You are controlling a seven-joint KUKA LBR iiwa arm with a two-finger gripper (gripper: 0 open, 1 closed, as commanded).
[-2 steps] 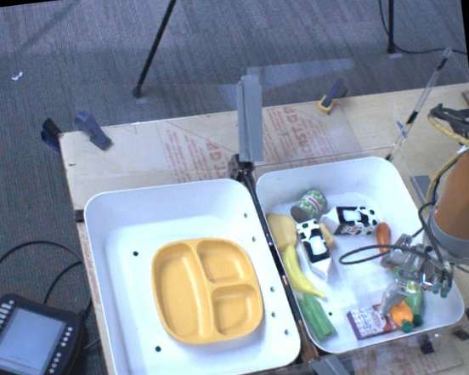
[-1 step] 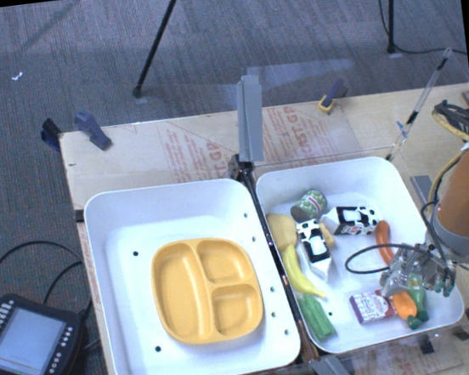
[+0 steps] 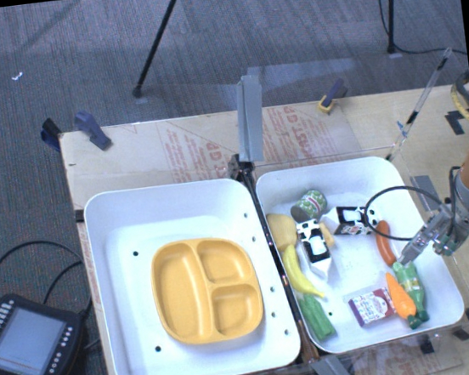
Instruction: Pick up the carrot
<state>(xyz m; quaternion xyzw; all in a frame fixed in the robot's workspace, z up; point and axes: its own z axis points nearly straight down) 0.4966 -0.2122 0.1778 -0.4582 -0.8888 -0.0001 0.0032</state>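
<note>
The carrot (image 3: 400, 295) is a short orange piece with a green leafy end, lying near the front right corner of the right bin (image 3: 386, 167). My gripper (image 3: 406, 255) reaches in from the right on the grey arm and hovers just above and behind the carrot's upper end, close to it. Nothing is visibly held. An orange sausage-like piece (image 3: 384, 245) lies just left of the gripper tip.
The right bin also holds a banana (image 3: 298, 270), a black-and-white carton (image 3: 315, 244), a green can (image 3: 310, 205), a green cucumber (image 3: 317, 316) and a red packet (image 3: 370, 306). A yellow divided plate (image 3: 207, 289) lies in the left bin (image 3: 113, 241).
</note>
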